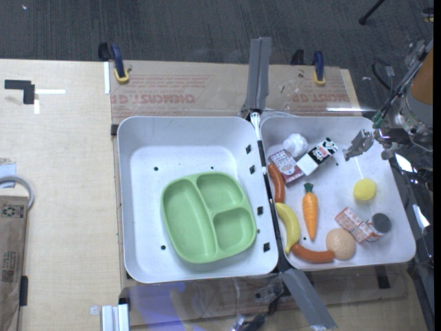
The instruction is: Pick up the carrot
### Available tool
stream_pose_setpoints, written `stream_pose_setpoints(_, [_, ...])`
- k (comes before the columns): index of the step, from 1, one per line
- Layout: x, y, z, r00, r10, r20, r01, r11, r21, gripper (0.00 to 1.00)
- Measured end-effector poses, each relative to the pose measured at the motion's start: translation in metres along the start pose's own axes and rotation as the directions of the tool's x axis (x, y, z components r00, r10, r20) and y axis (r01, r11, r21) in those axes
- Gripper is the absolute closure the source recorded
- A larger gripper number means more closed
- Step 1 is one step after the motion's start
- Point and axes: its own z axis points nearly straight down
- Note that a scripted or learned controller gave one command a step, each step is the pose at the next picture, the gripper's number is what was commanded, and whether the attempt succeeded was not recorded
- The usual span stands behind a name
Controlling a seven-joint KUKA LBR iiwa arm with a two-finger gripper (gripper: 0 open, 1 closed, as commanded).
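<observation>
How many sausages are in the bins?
2. One reddish-brown sausage lies along the right bin's left wall, above the yellow banana. The other reddish-brown sausage lies at the front, below the orange carrot. More may be hidden.

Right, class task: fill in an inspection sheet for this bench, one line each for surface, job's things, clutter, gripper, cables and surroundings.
Surface: two white bins side by side; left bin holds a green divided plate; right bin holds the food.
Job's things: carrot lies in the right bin, green top pointing away, apart from the gripper.
Clutter: banana, two sausages, lemon, bread roll, small cartons, a can.
Gripper: gripper over the right bin's far right part, holding nothing visible.
Cables: dark cables by the arm at the right.
Surroundings: wooden bench, clamps at the back, dark carpet.
</observation>
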Motion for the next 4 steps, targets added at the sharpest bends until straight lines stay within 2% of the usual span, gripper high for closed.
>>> stream_pose_setpoints(1, [0.062, -0.026, 0.087, 0.991, 0.131, 0.000, -0.131, 0.991, 0.002, 0.00])
stream_pose_setpoints(2, [0.103, -0.054, 0.110, 0.974, 0.226, 0.000, -0.226, 0.974, 0.003, 0.00])
stream_pose_setpoints(3, [0.101, -0.055, 0.101, 0.973, 0.231, 0.000, -0.231, 0.973, 0.004, 1.00])
stream_pose_setpoints(4, [0.157, -0.110, -0.019, 0.949, 0.316, 0.001, -0.316, 0.949, 0.002, 1.00])
